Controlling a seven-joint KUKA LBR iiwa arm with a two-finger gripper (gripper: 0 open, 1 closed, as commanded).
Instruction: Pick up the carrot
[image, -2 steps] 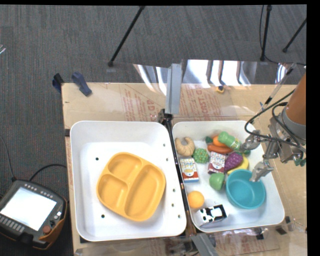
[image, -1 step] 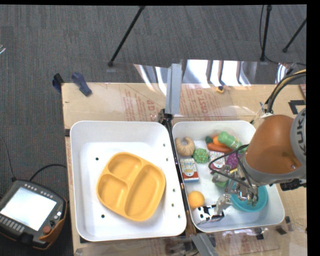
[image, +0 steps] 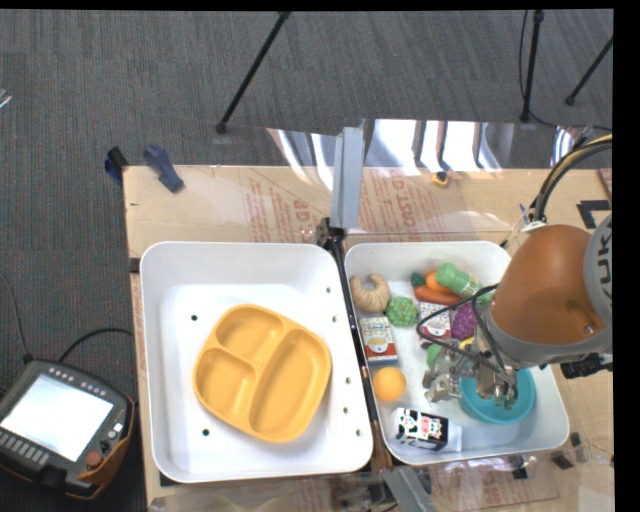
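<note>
Gripper low in the bin, grip unreadable; carrot lies well beyond it, not yet picked

Tray in the left bin; carrot at the back of the right bin, behind the bowl.

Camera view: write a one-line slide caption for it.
Gripper hovers low in the right bin, short of the carrot.

bins 2 | yellow tray 1 | carrot 1 | orange 1 | croissant 1 | teal bowl 1
</note>
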